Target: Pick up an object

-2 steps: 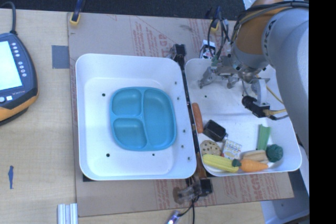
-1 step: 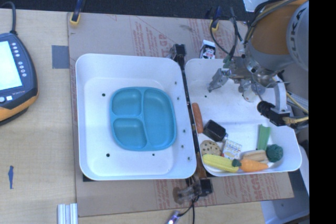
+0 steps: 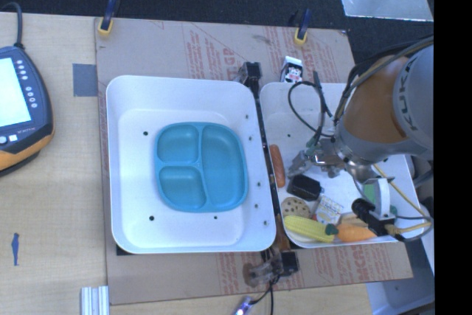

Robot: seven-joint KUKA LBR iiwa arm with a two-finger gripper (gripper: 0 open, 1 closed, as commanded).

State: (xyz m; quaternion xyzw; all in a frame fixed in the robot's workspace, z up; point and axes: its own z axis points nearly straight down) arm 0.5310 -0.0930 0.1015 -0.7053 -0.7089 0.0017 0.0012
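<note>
Your gripper (image 3: 316,156) hangs low inside the right-hand shallow white bin (image 3: 280,114), near that bin's middle and slightly toward its left wall. It shows as a cluster of metal parts, and you cannot tell from this view whether it is open or closed. Nothing can be seen held in it.

The things you could pick up all lie in the same bin:
- A slim reddish-brown sausage (image 3: 276,164) lies lengthwise along the bin's left wall, just beside the gripper and apart from it.
- A small black block-shaped thing (image 3: 304,187) sits tilted near the bin's middle, just on the near side of the gripper. Whether the two touch is unclear.
- A round brown waffle-patterned biscuit (image 3: 293,207) lies toward the bin's near-left corner.
- A yellow corn cob (image 3: 308,229) lies along the near wall, right beside the biscuit.
- An orange carrot (image 3: 354,234) lies along the near wall too, end to end with the cob.
- A small white packet with coloured print (image 3: 330,209) rests just inside the bin from the cob and the carrot.

The grey arm (image 3: 420,96) comes in over the bin's right side. Its orange band (image 3: 372,114) sits above the bin's far-right part, with the wrist bent down and toward the bin's middle. Black cable loops over the bin's far half.
</note>
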